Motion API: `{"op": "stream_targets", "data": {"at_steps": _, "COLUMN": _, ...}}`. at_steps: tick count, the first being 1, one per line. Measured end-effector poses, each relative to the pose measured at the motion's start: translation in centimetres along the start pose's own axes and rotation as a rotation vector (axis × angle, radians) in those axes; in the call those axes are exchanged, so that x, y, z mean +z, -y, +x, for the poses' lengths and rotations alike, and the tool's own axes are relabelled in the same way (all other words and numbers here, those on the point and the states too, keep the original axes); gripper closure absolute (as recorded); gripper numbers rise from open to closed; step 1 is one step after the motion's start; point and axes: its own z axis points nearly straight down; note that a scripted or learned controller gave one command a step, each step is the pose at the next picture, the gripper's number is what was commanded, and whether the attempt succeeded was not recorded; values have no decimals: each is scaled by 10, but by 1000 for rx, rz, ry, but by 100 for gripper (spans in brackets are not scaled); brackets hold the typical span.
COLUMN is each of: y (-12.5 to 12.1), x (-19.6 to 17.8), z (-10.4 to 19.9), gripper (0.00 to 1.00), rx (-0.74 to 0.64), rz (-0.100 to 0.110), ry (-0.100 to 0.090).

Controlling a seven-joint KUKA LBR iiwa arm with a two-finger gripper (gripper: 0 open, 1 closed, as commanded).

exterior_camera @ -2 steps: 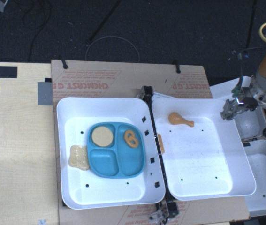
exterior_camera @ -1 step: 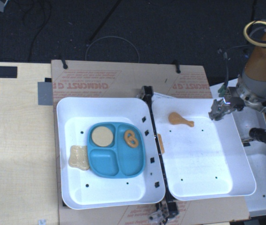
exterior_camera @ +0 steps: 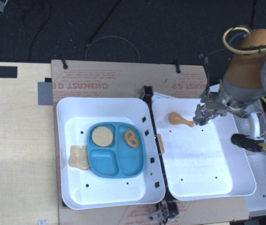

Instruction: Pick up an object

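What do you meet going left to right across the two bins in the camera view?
Pale flat piece → blue divided plate, carrying a round cracker, then a pretzel → tan drumstick-shaped piece in the right bin → gripper.

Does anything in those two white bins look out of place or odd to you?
One thing: a pale slice of toast lies on the left bin's floor, against the blue divided plate, while the round cracker and pretzel sit in the plate's compartments. Nothing looks spilled or broken.
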Motion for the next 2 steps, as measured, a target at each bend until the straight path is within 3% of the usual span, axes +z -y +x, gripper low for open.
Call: {"op": "stream_targets", "data": {"at_steps": 2, "y": 6, "x": 0, "z": 101, "gripper": 100, "rx": 0, "rz": -1, "ry": 1}}
